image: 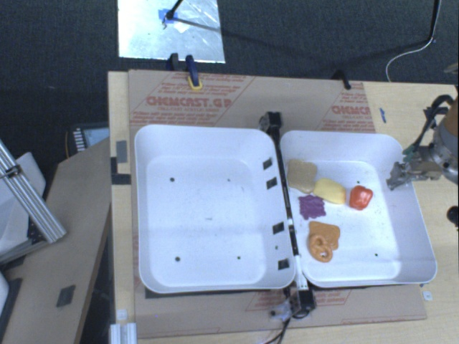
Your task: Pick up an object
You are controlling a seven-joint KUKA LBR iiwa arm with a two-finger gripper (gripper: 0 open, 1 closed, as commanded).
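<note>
Five toys crowd the right bin (401, 213); my claw (399, 175), can't tell if open, could nudge the tomato (361, 197) away.

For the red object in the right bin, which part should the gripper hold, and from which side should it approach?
Take the red object across its rounded body, coming straight down from above. It is small and compact, and it lies apart from the yellow piece on its left, with bare bin floor around it, so the fingers probably have room on both sides. The gripper is already near.
</note>
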